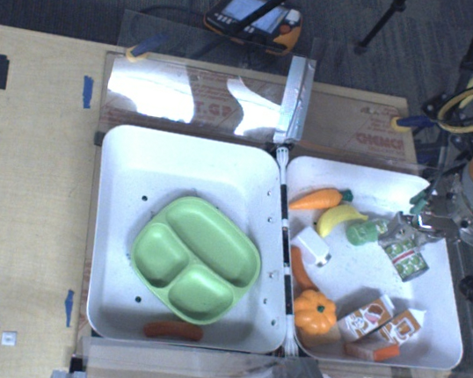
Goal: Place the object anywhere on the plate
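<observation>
Presently the gripper hangs over the right bin, beyond the green plate, which sits in the left bin; whether it is open or closed cannot be told. Which toy is the object is not settled; nearest the gripper lie a small green patterned packet and a green rounded toy, the packet just beneath and toward the plate side. Farther toward the plate lie a glossy plastic banana and a carrot, its long axis slanting; the plate is smooth, three-compartmented, rounded.
</observation>
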Action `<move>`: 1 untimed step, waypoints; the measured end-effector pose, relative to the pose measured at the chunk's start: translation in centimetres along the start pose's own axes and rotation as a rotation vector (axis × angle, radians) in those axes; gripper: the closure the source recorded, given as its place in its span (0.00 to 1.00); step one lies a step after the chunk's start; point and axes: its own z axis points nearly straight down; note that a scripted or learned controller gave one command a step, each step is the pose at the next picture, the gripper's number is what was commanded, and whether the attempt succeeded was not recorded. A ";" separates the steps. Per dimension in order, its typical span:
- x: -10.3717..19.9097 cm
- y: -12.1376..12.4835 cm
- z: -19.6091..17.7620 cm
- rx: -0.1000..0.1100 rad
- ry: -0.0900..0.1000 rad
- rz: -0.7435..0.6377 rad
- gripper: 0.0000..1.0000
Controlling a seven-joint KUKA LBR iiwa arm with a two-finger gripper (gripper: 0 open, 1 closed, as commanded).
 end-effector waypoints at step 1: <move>9.8 3.3 -1.5 -0.002 -0.001 -0.159 1.00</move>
